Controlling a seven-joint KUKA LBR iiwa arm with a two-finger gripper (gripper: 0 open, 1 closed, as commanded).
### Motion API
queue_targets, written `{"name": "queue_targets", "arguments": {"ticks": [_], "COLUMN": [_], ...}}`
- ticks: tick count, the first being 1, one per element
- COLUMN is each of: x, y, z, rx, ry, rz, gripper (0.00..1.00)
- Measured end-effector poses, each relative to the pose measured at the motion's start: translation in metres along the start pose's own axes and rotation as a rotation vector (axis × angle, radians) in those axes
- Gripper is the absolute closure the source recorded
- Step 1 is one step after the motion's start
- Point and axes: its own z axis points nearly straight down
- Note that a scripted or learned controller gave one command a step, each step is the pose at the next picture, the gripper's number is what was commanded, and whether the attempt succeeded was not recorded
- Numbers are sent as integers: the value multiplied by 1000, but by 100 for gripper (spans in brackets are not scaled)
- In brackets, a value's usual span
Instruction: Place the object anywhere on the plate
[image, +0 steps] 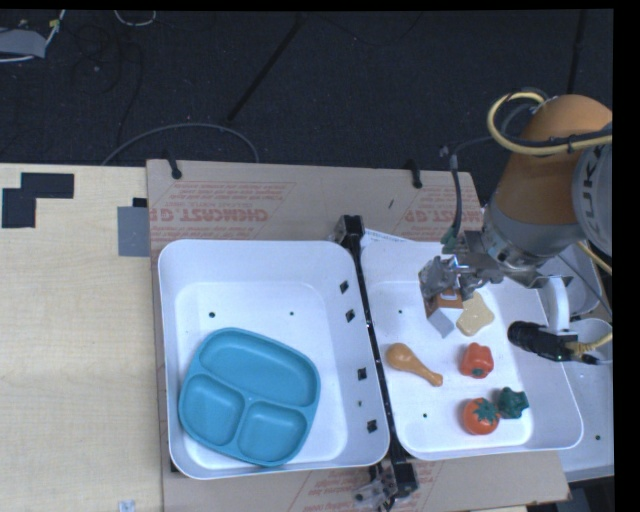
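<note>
Two white bins sit side by side. The left bin (250, 265) holds one thing: a blue plate (249, 396) with three compartments, lying toward that bin's 7 o'clock corner.

The right bin (560, 420) holds the loose items. I count one tan drumstick (413, 363) near its middle, one red pepper (477, 360) at 3 o'clock from the drumstick, one tomato (480, 416) with a dark green piece (513, 402) touching it at the bin's 5 o'clock, one pale wedge (476, 316) and one small grey block (441, 321) at about 12 o'clock.

The gripper (447, 290) sits low over the grey block and pale wedge, with something orange at its tip. How wide it stands I cannot tell.
</note>
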Motion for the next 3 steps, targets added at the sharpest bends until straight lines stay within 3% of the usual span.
{"name": "queue_targets", "arguments": {"ticks": [3], "x": [147], "y": [-33], "z": [-13], "rx": [1], "ry": [-1], "rz": [-1], "gripper": [100]}}
